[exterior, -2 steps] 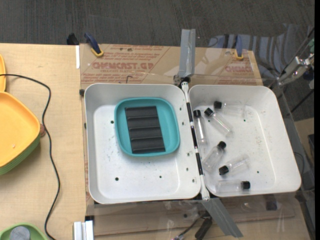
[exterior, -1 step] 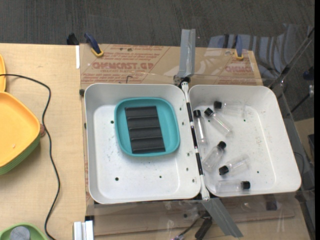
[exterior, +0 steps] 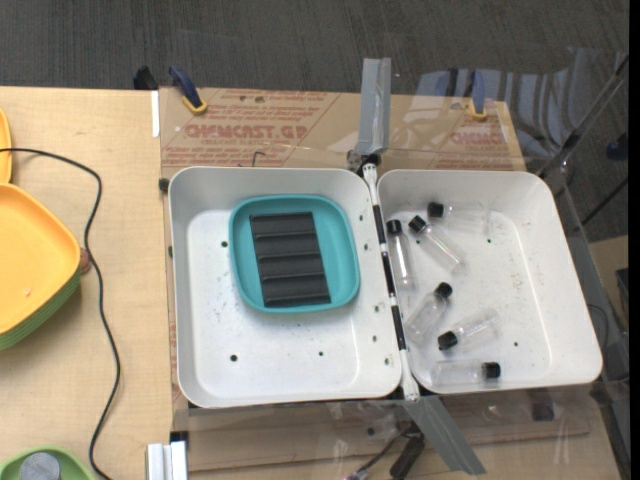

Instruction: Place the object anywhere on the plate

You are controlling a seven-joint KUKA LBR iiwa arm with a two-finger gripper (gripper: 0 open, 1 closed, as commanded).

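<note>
A teal square plate (exterior: 294,254) with a dark ribbed centre lies in the left white bin (exterior: 280,363), toward its upper middle. Several clear plastic vials with black caps lie scattered in the right white bin (exterior: 540,268): one along the left wall (exterior: 397,253), one near the top (exterior: 436,243), one in the middle (exterior: 432,308), one lower (exterior: 466,332) and one by the front wall (exterior: 470,371). Nothing rests on the plate.
Yellow and green dishes (exterior: 30,268) sit stacked on the wooden bench at far left, with a black cable (exterior: 100,298) running past them. Cardboard (exterior: 300,123) and clamps lie behind the bins. A grey post (exterior: 375,108) rises between the bins at the back.
</note>
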